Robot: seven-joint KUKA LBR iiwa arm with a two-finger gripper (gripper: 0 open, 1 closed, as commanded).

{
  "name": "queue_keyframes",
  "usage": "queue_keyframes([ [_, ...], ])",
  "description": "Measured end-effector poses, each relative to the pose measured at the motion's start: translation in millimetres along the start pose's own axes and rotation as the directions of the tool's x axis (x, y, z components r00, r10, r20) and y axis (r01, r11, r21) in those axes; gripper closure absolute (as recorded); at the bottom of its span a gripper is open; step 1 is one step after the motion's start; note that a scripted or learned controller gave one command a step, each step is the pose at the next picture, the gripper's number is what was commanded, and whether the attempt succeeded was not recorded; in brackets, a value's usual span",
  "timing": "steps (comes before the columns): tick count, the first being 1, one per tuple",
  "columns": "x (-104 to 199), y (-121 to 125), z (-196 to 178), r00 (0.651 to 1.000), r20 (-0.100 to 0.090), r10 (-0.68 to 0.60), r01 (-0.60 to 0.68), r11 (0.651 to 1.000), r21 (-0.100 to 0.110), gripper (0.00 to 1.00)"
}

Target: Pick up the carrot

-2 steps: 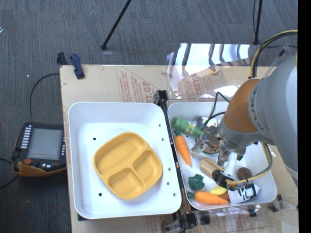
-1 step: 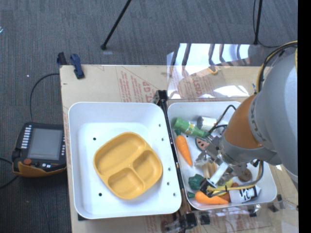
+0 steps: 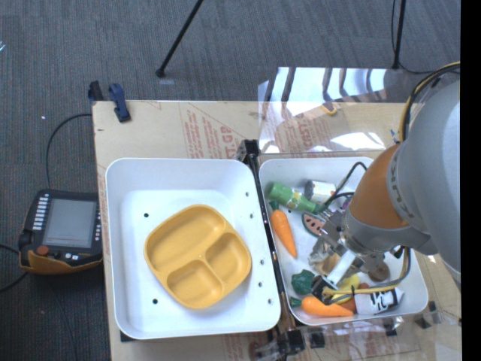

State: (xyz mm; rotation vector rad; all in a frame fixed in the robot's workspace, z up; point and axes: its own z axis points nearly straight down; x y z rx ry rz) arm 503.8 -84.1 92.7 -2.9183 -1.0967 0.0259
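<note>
Carrot [image 3: 283,232] lies in the right bin [image 3: 418,304], near its left wall: orange, tapered, slanting. Gripper [image 3: 328,283] hangs low to its right; whether it's holding anything, can't tell. No label readable.

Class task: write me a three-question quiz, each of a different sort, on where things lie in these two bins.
1. True or false: the yellow plate lies in the left bin.
2. Which thing lies nearest the divider between the bins? A) green bottle B) upper carrot C) white bottle
3. Fill in: a second carrot lies at the right bin's ____ edge.

Key: 1 true. 2 B. 3 near (bottom of the view).
</note>
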Motion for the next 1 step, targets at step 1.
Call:
queue_keyframes([
  [1,57.5,-67.7,-93.8,0.988,-0.01,0.152,-0.152,0.988,-0.016,1.0],
])
